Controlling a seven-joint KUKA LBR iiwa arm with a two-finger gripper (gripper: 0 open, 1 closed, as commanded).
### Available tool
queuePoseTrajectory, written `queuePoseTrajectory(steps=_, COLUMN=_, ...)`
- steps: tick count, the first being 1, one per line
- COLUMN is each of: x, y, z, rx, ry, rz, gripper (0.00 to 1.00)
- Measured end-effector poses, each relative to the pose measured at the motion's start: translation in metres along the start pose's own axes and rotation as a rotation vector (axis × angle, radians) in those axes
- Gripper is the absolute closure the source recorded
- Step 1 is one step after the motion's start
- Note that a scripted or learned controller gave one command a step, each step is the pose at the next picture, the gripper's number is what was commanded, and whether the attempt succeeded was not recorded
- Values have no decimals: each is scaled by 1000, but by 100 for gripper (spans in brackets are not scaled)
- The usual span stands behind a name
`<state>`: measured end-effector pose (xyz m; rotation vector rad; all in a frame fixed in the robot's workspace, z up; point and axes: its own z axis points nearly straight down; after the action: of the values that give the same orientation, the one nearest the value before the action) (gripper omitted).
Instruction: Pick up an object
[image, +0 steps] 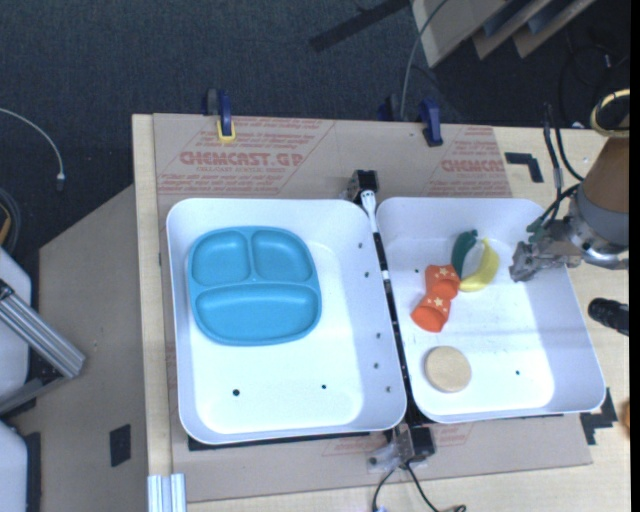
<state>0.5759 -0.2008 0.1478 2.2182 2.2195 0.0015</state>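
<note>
Two white bins are sitting side by side on a brown board. The left bin (280, 400) is holding a blue divided plate (255, 285) in its far-left part. The right bin (520, 345) is holding four things: a green piece (465, 250) lying against a yellow banana (484, 268), an orange cup with stars (436, 298) lying tilted just left of them, and a tan round disc (448, 368) lying nearer, apart from the cup. The gripper (535, 255) is hanging over the right bin's far-right side, right of the banana; nothing is showing between its fingers.
</note>
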Motion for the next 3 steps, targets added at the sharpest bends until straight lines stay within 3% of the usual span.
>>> queuePoseTrajectory(steps=2, x=-9, y=2, z=-124, rx=-3, ry=-1, rz=0, gripper=100)
queuePoseTrajectory(steps=3, x=41, y=5, z=-110, rx=4, ry=2, rz=1, gripper=100)
